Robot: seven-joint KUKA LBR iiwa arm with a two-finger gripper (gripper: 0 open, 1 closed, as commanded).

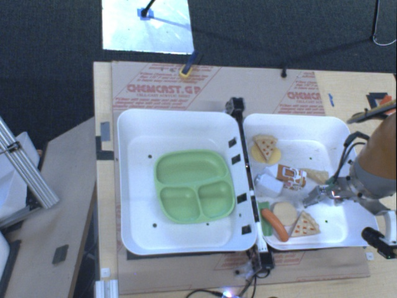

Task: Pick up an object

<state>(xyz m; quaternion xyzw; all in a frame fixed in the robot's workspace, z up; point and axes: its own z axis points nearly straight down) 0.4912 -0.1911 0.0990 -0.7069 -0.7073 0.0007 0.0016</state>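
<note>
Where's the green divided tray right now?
The green divided tray lies in the middle of the left bin, beside the divider separating it from the food-filled right bin.

Pincer [315,197] low, arm at right

Toy food [290,177] crowding right bin's [335,128] left half

Arm [377,160] is grey with an orange band, black cables looping (pretty thin ones) above the metal end effector [316,197].
</note>
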